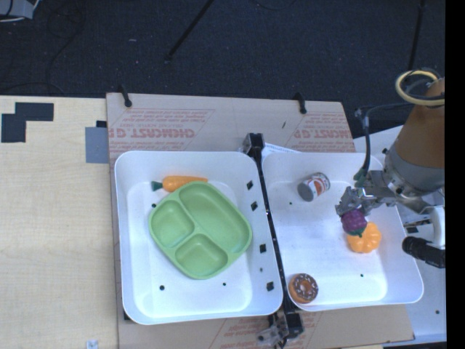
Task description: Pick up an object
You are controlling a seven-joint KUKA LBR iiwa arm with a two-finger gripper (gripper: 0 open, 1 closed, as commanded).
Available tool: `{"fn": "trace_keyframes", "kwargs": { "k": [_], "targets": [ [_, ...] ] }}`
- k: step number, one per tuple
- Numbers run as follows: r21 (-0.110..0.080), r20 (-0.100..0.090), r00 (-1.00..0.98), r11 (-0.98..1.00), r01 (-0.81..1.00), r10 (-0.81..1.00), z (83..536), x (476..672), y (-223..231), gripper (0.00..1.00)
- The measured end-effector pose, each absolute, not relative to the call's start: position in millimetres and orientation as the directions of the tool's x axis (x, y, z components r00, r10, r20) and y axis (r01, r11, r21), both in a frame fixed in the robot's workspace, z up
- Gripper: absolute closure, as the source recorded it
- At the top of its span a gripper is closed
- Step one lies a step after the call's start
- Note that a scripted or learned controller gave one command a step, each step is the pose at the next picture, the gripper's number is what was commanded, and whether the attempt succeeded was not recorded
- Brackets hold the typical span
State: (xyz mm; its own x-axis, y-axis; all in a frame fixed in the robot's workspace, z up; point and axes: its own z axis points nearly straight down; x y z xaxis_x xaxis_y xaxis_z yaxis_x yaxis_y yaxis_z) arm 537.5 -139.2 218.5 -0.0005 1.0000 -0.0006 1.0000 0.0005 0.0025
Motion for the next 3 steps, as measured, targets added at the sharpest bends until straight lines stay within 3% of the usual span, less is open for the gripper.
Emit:
{"fn": "trace_keyframes", "kwargs": {
  "k": [1,3],
  "targets": [
    [0.003,-0.001,-0.001,0.001,1.0,1.0,271,538.1,-140,1.0],
    [-0.005,0.002,-0.003,0.003,1.0,1.0,240,529.5,-39,1.0]
  ]
}}
